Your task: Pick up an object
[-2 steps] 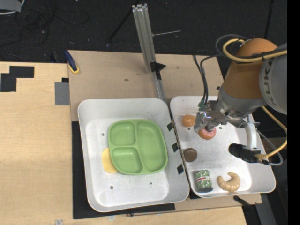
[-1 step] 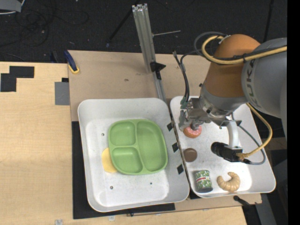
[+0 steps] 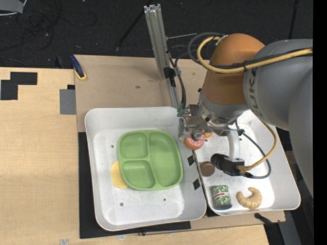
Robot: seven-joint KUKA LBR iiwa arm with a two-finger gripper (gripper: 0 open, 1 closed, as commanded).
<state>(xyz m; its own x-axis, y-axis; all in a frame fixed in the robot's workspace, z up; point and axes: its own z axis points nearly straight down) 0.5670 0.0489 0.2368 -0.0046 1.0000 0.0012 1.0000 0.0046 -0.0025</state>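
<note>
Near the bottom right, a tan croissant-shaped toy [image 3: 250, 197] and a small green can [image 3: 220, 196] lie in the right white bin [image 3: 286, 195]. Higher, at centre, the tool [image 3: 195, 136] pinches a pink-orange frosted doughnut [image 3: 194, 142]. Left, a green divided plastic plate [image 3: 150, 159] rests in the left white bin [image 3: 102, 131].

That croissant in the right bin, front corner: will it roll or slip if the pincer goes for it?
The croissant is curved and lies flat, so probably won't roll. Its tapered ends may slip out; the thick middle looks safer. Likely light, so it could skid toward the green can beside it.
</note>
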